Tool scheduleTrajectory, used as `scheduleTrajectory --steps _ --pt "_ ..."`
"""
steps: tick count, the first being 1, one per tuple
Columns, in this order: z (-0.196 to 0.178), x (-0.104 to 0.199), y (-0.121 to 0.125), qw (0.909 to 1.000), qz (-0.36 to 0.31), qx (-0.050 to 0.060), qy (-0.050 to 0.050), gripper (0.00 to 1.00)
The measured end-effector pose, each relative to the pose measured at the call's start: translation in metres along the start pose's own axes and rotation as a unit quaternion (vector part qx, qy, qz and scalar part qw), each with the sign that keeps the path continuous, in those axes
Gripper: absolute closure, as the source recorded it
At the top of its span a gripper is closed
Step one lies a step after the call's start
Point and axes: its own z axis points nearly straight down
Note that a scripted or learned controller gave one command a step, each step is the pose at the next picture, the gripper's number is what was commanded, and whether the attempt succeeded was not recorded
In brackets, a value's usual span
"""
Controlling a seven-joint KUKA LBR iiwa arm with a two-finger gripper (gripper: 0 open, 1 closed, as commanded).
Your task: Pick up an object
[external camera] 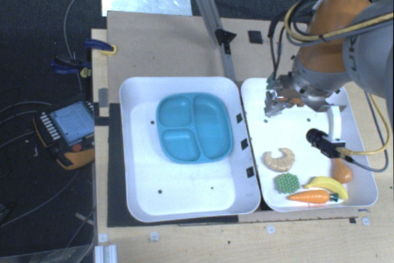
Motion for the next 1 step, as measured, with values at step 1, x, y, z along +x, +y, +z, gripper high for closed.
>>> scheduleTrajectory --steps 1 --pt "0.0083 0.0521 -0.0004 1.0 0.0 0.0 0.0 1.0"
